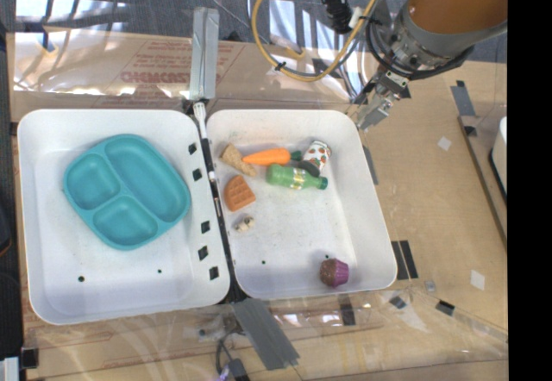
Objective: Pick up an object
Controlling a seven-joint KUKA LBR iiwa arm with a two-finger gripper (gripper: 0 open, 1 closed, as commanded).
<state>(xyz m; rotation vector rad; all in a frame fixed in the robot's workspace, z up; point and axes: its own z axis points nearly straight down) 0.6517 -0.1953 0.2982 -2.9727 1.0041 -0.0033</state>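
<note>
- Camera view, looking down: your gripper [377, 109] sits at the far right corner of the right bin [366, 224], over the rim and not over any object. Nothing is between its fingers. Whether they are open or closed you cannot tell; they read as one small grey wedge.
- Candidates, all in the right bin: a carrot [266, 157], a green bottle [295, 178] and a small patterned cup [316, 153] bunched near the far wall; a tan wedge [232, 159] and an orange slice-shaped piece [240, 192] by the divider; a small pale lump [244, 222] below them; a brown and purple piece [335, 271] alone near the front wall.
- Risk: carrot, bottle and cup touch or nearly touch. If you close there, expect two items pinched, or one pushed away.
- Risk: bottle and carrot lie on their sides and look rounded. An off-centre squeeze would likely roll them out.
- Risk: a descent from here meets the bin wall, not an object.
- Risk: the lone front piece is easiest to isolate, but it is close to the wall, so one finger may catch the rim.
- Hard to read: a dark item between bottle and cup is too small to identify. The arm's upper part is cut off at the frame top. Cables [302, 17] loop behind the wrist.
- Left bin [34, 198] holds a teal divided plate [126, 190].
</note>
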